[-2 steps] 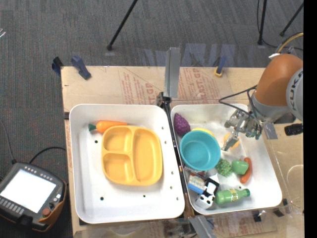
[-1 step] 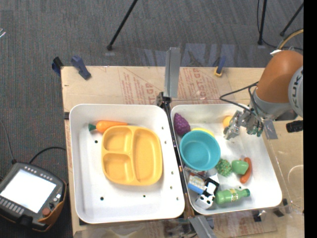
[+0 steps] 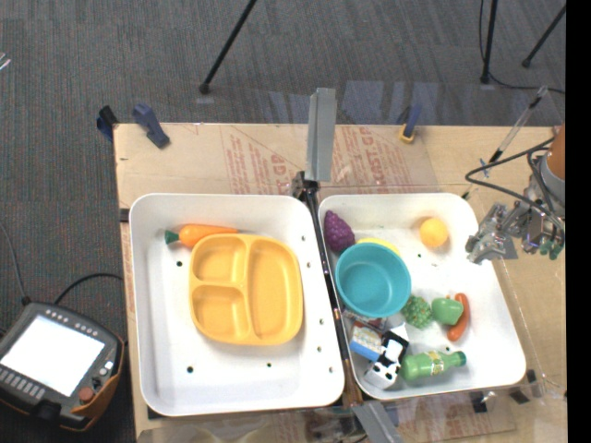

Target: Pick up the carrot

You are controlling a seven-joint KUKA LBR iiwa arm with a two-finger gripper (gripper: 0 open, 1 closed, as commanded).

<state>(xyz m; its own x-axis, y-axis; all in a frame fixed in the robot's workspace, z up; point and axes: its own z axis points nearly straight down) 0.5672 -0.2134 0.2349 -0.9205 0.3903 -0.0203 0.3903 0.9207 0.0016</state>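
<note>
Carrot (image 3: 205,233) lies untouched in the left bin (image 3: 152,340), tucked against the yellow divided plate (image 3: 247,289), while the gripper (image 3: 503,238) hangs at the right bin's (image 3: 512,340) far edge, jaws unreadable from here, so the whole pick looks ahead.

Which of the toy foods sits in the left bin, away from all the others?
The carrot: orange with a green top, lying on its side against the yellow divided plate in the left bin. Every other toy food lies in the right bin.
</note>
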